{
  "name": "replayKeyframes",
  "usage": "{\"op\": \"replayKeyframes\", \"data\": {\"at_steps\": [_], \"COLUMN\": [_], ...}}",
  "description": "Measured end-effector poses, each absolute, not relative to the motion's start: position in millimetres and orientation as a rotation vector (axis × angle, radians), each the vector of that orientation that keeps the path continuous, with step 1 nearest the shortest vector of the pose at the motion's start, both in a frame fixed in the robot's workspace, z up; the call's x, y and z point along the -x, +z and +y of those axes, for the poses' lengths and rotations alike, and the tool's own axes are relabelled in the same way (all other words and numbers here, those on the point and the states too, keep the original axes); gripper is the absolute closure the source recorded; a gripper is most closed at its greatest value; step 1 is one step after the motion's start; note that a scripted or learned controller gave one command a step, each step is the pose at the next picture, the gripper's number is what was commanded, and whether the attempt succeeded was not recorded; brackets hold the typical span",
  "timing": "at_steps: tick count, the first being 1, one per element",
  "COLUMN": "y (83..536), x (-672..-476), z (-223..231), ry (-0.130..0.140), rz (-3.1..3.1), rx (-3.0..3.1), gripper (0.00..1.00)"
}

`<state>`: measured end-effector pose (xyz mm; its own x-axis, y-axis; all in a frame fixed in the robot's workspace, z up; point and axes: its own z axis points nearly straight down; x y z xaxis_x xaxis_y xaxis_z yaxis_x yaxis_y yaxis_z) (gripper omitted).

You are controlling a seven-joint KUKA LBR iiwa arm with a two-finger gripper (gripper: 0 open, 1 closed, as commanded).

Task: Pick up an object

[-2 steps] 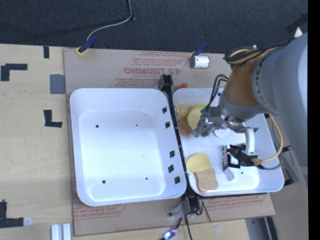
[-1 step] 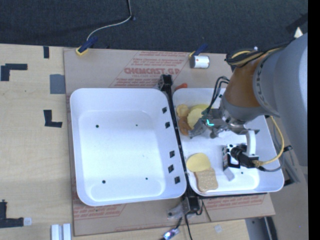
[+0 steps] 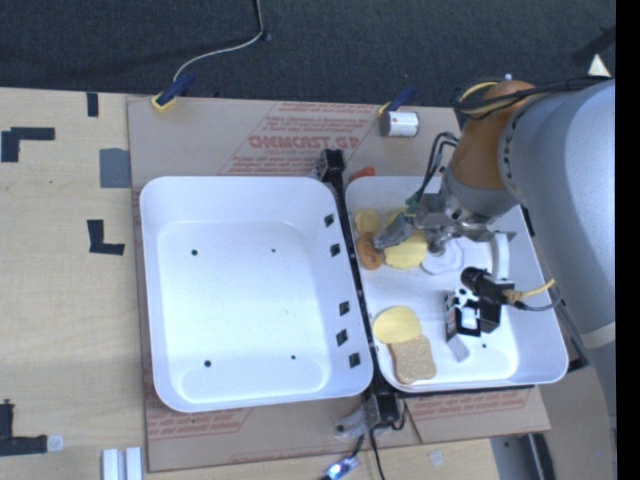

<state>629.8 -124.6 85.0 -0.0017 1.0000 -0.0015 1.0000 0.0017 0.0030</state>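
Note:
My gripper [image 3: 392, 234] hangs low over the far left part of the right bin [image 3: 530, 368], reaching in from the right. Right under and beside it lie a pale yellow piece [image 3: 406, 257], a smaller yellow piece [image 3: 366, 220] and an orange piece [image 3: 371, 259] against the bin's left wall. Nearer the front sit a round yellow piece [image 3: 396, 322] and a tan bread-like slice [image 3: 413, 359]. I see nothing lifted off the bin floor.
The left bin [image 3: 240, 288] stands beside the right one, with a black divider strip [image 3: 345, 268] between them. A small white-and-metal part [image 3: 401, 123] and a yellow-tipped cable [image 3: 172, 92] lie on the cardboard behind the bins.

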Motion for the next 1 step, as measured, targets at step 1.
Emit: {"op": "replayKeyframes", "data": {"at_steps": [1], "y": [85.1], "x": [-668.6], "z": [-97.4], "ry": [-0.014], "rz": [2.222], "rx": [-2.216], "gripper": [0.0]}}
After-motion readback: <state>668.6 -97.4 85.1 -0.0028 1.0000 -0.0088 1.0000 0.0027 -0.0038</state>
